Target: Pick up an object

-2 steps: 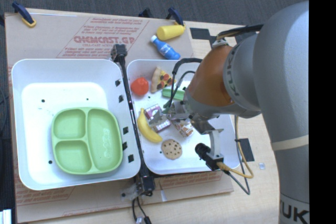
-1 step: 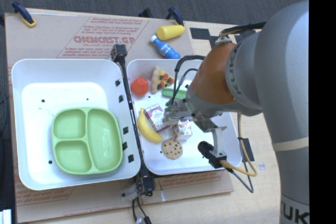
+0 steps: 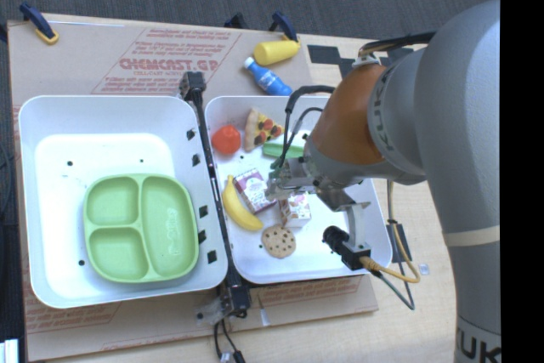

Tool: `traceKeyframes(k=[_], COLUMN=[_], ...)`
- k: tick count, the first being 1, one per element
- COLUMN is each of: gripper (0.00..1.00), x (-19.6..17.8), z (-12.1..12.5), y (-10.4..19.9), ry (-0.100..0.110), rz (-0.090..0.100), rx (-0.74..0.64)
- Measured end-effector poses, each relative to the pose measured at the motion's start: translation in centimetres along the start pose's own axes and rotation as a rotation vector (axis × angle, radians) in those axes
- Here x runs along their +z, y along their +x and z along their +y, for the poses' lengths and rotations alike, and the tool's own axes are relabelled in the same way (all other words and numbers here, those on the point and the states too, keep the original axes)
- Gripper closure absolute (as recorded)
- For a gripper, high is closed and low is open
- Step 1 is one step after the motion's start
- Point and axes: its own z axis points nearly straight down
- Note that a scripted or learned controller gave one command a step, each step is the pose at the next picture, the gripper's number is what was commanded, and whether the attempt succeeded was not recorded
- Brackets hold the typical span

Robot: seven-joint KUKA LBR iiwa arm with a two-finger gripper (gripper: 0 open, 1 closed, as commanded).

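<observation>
Claw (image 3: 285,183) of mine hovers at frame center over a small carton (image 3: 297,208) beside the banana (image 3: 240,206), grip unreadable.

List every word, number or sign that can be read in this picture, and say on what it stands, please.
"CHEMCAST GP": red print on the brown board under the bins.
Smaller red lines around that name on the board: too blurred to read.
"UK": large letters on the grey arm at the bottom right, cut by the picture's edge.
Print on the small purple carton in the right bin: too small to read.
</observation>
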Motion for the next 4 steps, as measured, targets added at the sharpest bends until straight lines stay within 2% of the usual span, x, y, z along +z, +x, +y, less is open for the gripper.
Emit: traceKeyframes(k=[1, 2, 3, 4], gripper=[1.00, 1.00, 1.00, 0.00], x=[-1.9, -2.9, -1.6, -1.6], z=[-1.5, -1.4, -4.9, -4.8], y=[1.2, 1.1, -2.6, -2.5], ry=[0.028, 0.027, 0.030, 0.030], rz=[0.017, 0.017, 0.017, 0.018], rx=[0.003, -0.001, 0.005, 0.005])
